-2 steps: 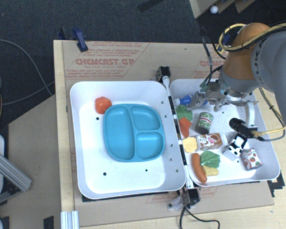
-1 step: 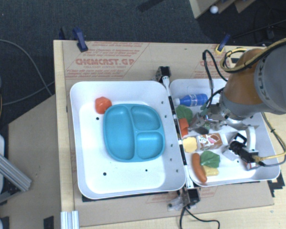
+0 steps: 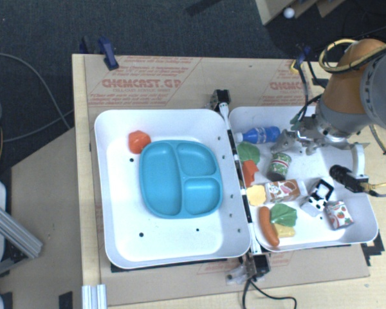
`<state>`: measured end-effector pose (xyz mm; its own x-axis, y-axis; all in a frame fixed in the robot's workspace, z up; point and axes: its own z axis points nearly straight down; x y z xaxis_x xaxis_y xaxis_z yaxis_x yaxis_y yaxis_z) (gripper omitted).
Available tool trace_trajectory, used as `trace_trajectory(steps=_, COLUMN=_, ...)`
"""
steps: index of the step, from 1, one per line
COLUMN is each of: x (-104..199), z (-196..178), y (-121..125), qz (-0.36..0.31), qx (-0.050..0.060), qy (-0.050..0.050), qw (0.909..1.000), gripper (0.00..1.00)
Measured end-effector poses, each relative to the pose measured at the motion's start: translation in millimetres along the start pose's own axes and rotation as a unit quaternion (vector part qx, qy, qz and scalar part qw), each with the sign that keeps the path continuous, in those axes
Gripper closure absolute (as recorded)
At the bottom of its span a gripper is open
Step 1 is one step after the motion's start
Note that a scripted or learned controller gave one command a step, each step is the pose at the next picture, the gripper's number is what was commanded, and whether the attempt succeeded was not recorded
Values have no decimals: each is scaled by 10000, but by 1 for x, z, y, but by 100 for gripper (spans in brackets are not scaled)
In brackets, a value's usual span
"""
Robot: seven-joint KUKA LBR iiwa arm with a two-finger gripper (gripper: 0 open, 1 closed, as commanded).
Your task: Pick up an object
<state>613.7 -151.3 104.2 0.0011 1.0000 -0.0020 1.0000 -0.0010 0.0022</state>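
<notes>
The arm [image 3: 350, 89] comes in from the right and hangs over the back of the right bin [image 3: 367, 221]. The gripper [image 3: 294, 140] sits low, just above and beside the can [image 3: 280, 165]. Can't tell what the gripper is doing; nothing shows in its grasp.

The can is lying tilted, long axis running roughly from upper right to lower left, near the bin's middle. Just behind it the blue bottle [image 3: 260, 134] lies on its side, long axis nearly left-right, cap end toward the divider between the bins.

The left side of this bin is crowded: a green piece [image 3: 248, 151], a red-orange piece [image 3: 249, 171] and a yellow block [image 3: 256, 194] stack down along the left wall, with the hot dog [image 3: 268, 226] running near-vertical at the front left corner. A snack pack [image 3: 282, 190], a leafy green and yellow thing [image 3: 284, 215], a black-and-white box [image 3: 318, 195] and a small red-and-white carton [image 3: 338, 214] fill the front.

There's open floor right of the can, toward the right wall.

The left bin [image 3: 116, 224] holds a blue tray [image 3: 180, 177] in the middle and an orange ball [image 3: 139, 141] near its back left corner, with bare white floor all around.
</notes>
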Motion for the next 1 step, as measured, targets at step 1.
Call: trace_trajectory(steps=1, x=41, z=20, y=-36, qz=-12, qx=25, qy=19, qw=10000, gripper=0)
